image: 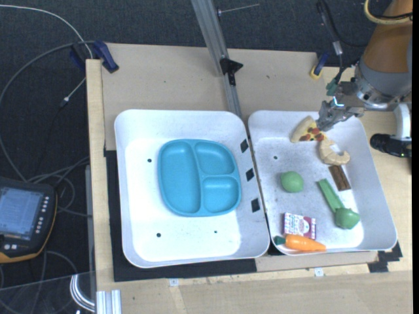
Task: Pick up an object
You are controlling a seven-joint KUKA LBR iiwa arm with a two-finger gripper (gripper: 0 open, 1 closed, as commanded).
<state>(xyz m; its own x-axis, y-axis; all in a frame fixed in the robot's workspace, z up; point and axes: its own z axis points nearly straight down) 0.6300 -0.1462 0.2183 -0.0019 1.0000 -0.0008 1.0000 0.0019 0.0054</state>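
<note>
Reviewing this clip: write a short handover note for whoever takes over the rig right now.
End effector: low over the far end of the right bin, at the pizza slice; grip state unclear.
Right bin also holds: a pale pastry piece, brown bar, green ball, green scoop, small pink carton, carrot.
Left bin: blue divided plate.
Done: nothing visibly lifted.
Left: secure one object and raise it.

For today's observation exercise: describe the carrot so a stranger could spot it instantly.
Look in the right-hand white bin, along its near edge. The carrot lies there just below a small pink carton. It is the bin's sole orange item, long and tapered.
</note>
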